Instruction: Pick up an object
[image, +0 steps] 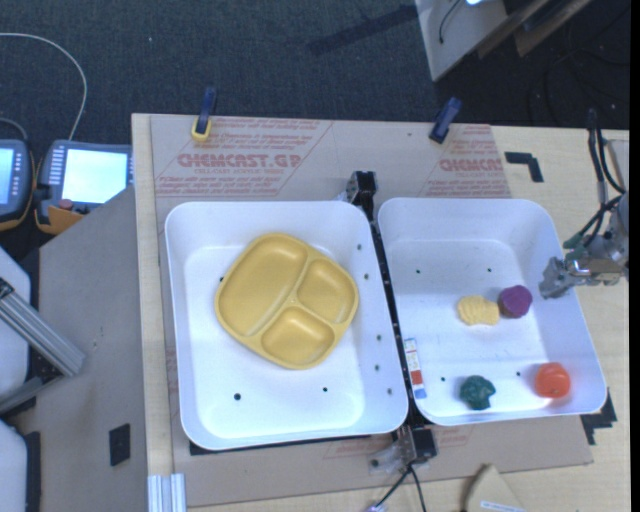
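- Four small objects scattered across the right bin (560, 262): purple piece (515, 301), yellow piece (479, 311), green piece (477, 391), orange piece (552, 380).
- Left bin (190, 300) carrying one yellow divided plate (287, 299), turned at an angle, well apart from the arm.
- End effector (556, 279) poised at the right bin's right wall, reaching in from the right side of the counter (150, 200); nothing visible between the fingers, and too small and blurred to tell whether spread wide or drawn narrow.
- Purple piece nearest: just left of the end effector and slightly lower in the frame, touching or almost touching the yellow piece on its far side.
- Yellow piece lying with its long axis roughly left to right, directly beyond the purple one along the same line of reach.
- Orange piece near the lower right corner, below the end effector; green piece further left along the bottom wall, near the seam between the bins.
- Likely target, judged from position alone: the purple piece, calling for a short move leftward and down into the bin.
- Risk worth noting: closeness of purple and yellow pieces, leaving little room for a finger between them and a chance of nudging one while closing on the other.
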